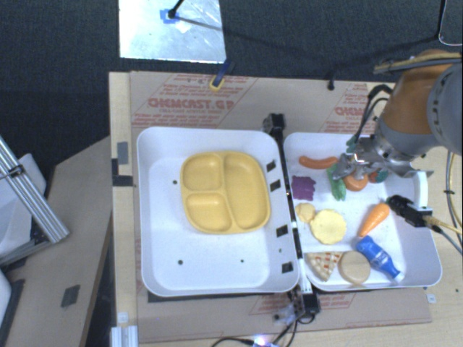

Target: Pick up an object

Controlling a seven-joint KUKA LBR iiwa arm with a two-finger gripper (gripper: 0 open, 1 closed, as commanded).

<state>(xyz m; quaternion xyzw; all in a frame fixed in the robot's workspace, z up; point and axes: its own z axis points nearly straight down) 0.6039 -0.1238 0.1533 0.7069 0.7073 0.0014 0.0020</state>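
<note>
Camera view, yellow tray (224, 191) in left bin (155, 215)

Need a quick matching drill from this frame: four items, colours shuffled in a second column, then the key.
Items:
1. divided plate
2. bottle
3. carrot
4. grapes

Colours:
A. orange
B. purple
C. yellow
D. blue

Pairs: 1-C, 2-D, 3-A, 4-B
</note>
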